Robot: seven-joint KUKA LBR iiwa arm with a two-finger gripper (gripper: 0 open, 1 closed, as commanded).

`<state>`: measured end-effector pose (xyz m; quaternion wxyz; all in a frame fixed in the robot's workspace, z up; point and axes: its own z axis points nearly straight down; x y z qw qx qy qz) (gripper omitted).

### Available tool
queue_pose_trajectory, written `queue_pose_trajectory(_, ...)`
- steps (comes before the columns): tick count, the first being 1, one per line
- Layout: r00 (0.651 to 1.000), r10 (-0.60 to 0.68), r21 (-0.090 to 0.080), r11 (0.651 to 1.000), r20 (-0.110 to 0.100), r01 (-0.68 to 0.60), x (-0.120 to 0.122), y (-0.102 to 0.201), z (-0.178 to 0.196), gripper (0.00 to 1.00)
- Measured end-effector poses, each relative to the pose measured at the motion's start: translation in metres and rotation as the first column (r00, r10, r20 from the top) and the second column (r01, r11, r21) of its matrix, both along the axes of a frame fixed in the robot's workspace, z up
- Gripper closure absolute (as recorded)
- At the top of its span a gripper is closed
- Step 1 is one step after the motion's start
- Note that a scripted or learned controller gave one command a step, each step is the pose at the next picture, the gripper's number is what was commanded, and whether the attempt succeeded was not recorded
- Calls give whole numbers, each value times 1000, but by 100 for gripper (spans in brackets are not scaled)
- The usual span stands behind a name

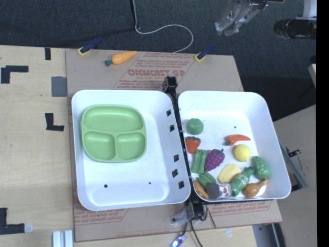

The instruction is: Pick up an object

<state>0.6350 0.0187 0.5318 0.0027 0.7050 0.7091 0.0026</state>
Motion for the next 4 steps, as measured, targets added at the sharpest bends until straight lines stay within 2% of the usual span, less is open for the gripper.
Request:
queue_pose_trajectory(1, 1000, 0, 1, 1000, -10, 0, -23, 43, -11, 100)
queue_pose_trajectory(2, 1000, 3, 2, 1000, -7, -3, -30, 114, 3, 100)
queue_pose_trajectory(3, 1000, 2, 1, 1000, -10, -2, -51, 171, 3, 100)
queue_pose_trajectory(4, 1000, 1, 1, 1000, -10, -1, -84, 211, 3, 100)
